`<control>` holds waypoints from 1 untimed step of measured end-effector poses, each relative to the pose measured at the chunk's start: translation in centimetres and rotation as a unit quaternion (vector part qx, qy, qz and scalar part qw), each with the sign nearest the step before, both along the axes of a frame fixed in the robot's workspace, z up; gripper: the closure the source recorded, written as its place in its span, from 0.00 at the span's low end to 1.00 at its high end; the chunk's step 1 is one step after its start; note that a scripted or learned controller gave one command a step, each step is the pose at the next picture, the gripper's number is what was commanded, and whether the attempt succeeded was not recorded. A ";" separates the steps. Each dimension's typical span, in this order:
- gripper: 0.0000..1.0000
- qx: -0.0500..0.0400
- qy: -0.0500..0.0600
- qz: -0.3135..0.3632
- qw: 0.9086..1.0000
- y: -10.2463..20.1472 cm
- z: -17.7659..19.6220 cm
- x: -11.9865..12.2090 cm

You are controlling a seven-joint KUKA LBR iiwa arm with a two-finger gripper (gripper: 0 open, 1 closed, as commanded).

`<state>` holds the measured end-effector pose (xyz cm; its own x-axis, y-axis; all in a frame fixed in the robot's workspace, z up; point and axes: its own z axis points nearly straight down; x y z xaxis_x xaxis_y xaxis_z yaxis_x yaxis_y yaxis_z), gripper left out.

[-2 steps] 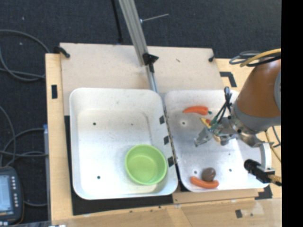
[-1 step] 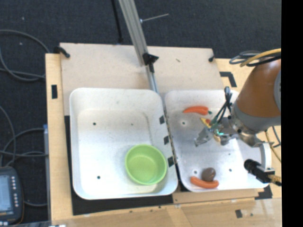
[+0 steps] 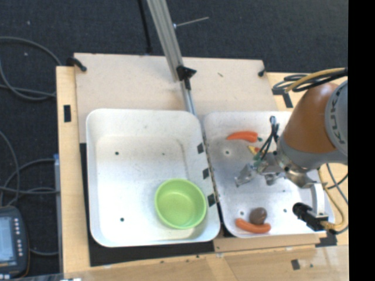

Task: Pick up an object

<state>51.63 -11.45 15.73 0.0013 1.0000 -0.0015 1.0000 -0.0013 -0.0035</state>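
My gripper hangs over the middle of the right bin, below the arm's orange band. Its two grey fingers stand apart, open, with nothing between them. An orange carrot-shaped piece lies near the bin's far side, up and left of the gripper. A second orange piece lies at the bin's near edge, with a small brown lump touching it from above. Both sit below the gripper, apart from it. A tiny yellow-green bit shows beside the wrist.
The left bin holds a green bowl in its near right corner. A slanted metal rail runs from the top down to the gap between the bins. Cables loop at the arm's right side.
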 end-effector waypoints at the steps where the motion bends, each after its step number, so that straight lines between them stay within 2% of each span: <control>1: 0.00 0.000 0.000 0.000 1.000 -0.1 -5.3 -0.1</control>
<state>51.52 -11.59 10.43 0.0013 1.0000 -0.0014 1.0000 -0.0013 -0.0045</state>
